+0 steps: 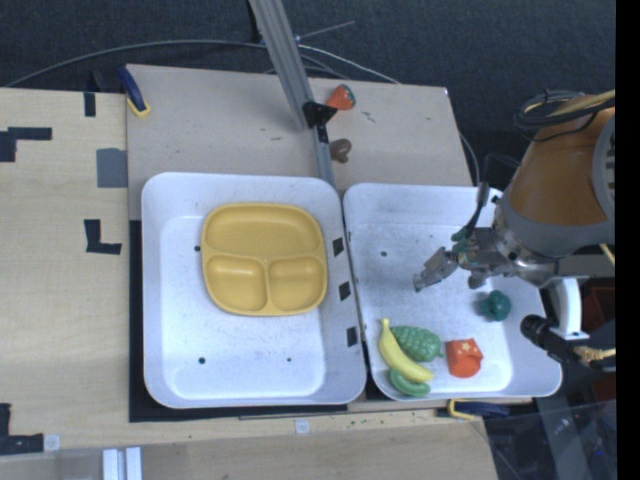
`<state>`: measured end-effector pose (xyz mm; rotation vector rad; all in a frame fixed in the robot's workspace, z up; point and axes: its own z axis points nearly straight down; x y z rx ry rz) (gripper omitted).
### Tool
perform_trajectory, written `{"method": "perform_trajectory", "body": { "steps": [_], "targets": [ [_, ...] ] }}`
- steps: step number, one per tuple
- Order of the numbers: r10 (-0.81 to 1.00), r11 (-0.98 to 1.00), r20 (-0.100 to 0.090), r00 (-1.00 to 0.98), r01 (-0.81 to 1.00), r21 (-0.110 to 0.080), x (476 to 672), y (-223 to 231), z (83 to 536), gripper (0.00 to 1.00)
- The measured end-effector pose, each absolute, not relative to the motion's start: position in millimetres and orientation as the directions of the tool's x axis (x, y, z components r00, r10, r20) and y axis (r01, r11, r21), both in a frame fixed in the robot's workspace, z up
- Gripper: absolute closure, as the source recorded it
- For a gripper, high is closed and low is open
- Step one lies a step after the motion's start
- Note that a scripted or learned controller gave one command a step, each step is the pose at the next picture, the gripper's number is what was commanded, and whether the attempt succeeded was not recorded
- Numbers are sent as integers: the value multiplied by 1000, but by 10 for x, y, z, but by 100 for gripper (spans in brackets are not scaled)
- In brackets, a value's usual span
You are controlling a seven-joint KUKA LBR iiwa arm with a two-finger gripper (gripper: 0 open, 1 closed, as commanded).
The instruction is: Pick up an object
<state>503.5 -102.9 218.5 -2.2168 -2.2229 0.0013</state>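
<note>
The right bin holds a yellow banana, a bumpy green toy, a small green piece under the banana's tip, a red-orange block and a dark teal lump. My gripper hangs over the middle of the right bin, above and to the left of the teal lump, well clear of the banana group. Its fingers look spread apart with nothing between them.
The left bin carries a yellow three-compartment plate. A grey metal pole slants down to the seam between the bins. The arm's grey and orange body fills the right side.
</note>
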Motion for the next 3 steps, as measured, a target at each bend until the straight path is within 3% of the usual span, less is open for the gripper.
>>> {"method": "perform_trajectory", "body": {
  "steps": [1, 3],
  "targets": [
    [1000, 3, 1, -3, 1000, -2, 5035, -1029, 2184, 0],
    [1000, 2, 1, -2, 1000, -9, 5121, -1058, 1026, 0]
  ]
}}
